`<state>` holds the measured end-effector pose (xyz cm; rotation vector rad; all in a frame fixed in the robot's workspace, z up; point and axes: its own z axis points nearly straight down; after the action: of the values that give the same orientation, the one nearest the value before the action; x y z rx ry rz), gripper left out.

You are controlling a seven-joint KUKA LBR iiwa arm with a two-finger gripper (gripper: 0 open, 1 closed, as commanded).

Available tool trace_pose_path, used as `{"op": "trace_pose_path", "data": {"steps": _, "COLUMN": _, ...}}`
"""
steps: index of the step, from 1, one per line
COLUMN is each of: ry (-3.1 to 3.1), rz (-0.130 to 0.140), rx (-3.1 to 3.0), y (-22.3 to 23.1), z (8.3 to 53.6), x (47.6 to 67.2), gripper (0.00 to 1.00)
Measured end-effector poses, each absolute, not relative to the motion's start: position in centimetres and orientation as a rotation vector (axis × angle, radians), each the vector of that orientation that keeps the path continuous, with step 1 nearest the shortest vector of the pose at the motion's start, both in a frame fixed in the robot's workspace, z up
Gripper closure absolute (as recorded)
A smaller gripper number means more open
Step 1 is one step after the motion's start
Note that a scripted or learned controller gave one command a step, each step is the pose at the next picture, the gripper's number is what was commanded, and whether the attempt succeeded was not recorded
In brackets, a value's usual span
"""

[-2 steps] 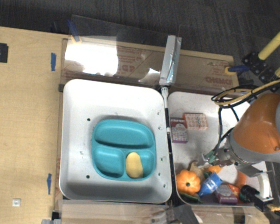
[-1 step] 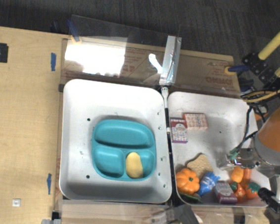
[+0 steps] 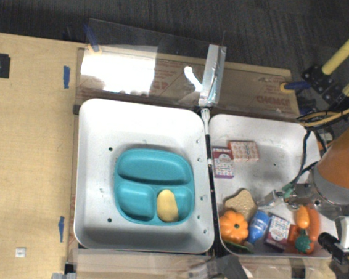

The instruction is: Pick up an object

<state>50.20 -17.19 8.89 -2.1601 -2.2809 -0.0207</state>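
In the right bin (image 3: 268, 130) lie several small items. Two small pink-and-white boxes (image 3: 243, 150) (image 3: 223, 162) rest toward the back. Along the front wall sit a tan slice of toast (image 3: 241, 202), an orange toy pumpkin (image 3: 233, 226), a blue can (image 3: 259, 227), a red-and-white packet (image 3: 278, 231) and an orange carrot (image 3: 305, 227). The arm's orange band (image 3: 346, 161) hangs over the bin's right side. My gripper (image 3: 285, 197) is low in the bin, just above the can and packet and right of the toast.
The left bin (image 3: 98, 159) holds a teal divided tray (image 3: 152, 183) with a yellow lemon-like piece (image 3: 167, 205) in its front right compartment. A clear plastic panel (image 3: 150, 71) and a metal post (image 3: 212, 75) stand behind the bins. Yellow and black cables (image 3: 326, 114) hang at the right.
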Motion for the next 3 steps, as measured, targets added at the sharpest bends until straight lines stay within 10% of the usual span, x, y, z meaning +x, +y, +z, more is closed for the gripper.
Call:
{"op": "trace_pose_path", "data": {"steps": 1, "ry": -2.284, "rz": -0.014, "rx": -2.174, "y": -17.7, "z": 10.0, "x": 50.3, "gripper": 1.0}}
{"op": "trace_pose_path", "data": {"steps": 2, "ry": -2.1, "rz": -0.005, "rx": -2.345, "y": -19.8, "z": 8.8, "x": 58.9, "gripper": 1.0}}
{"op": "trace_pose_path", "data": {"steps": 3, "ry": -2.099, "rz": -0.007, "rx": -2.339, "y": -19.6, "z": 8.7, "x": 58.9, "gripper": 0.0}}
